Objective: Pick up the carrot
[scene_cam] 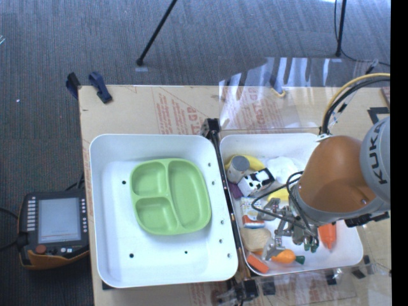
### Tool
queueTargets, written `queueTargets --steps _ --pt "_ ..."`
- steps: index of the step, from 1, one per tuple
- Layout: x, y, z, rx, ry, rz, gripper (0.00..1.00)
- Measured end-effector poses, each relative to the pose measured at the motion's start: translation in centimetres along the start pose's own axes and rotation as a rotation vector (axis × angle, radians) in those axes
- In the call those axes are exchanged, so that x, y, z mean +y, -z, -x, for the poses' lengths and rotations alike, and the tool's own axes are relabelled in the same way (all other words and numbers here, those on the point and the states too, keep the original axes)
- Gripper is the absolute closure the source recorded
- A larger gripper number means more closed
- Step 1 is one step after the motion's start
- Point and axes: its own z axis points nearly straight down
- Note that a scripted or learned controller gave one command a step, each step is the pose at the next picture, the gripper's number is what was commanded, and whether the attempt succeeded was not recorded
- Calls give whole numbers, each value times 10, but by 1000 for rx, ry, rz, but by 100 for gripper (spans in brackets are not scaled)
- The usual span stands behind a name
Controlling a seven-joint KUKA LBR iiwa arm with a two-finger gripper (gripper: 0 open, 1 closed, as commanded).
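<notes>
fingers (288,240) – state cannot be told | arm (338,174) bent low over right bin (357,250) – beside carrot (327,234)

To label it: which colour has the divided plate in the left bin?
Light green; the camera view shows the divided plate best.

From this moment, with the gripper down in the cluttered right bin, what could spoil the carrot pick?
The gripper sits among several orange pieces: one at, a carrot by the wrist, another near the bin's front wall. It may close on the wrong one. Neighbouring toys crowd its fingers, so a grasp could slip or drag clutter along.
</notes>
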Motion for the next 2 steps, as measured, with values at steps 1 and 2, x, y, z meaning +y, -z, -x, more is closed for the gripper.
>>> queueTargets --steps 1,2 --pt "0 9 1 -1 2 1 100" --pt "1 9 1 -1 2 1 0"
